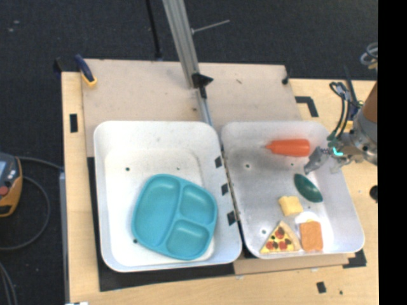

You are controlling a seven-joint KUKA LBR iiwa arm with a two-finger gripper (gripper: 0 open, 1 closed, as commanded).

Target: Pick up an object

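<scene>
The right bin (pixel 254 189) holds several toy food pieces. An orange carrot-like piece (pixel 289 147) lies near its far side. A dark green oval piece (pixel 308 188) sits right of centre. Below it are a yellow block (pixel 290 205), a pizza slice (pixel 280 239) and an orange slab (pixel 311 236) with a small white piece (pixel 308 218) at its top. My gripper (pixel 316 162) reaches in from the right edge, just above the green piece and right of the carrot, holding nothing that I can see.
A teal divided plate (pixel 175 216) lies in the left bin (pixel 114 145). A slanted aluminium post (pixel 181 33) rises behind the bins. Cables (pixel 346 100) hang by the arm at the right. A yellow-and-blue clamp (pixel 86 72) sits at the bench's far left corner.
</scene>
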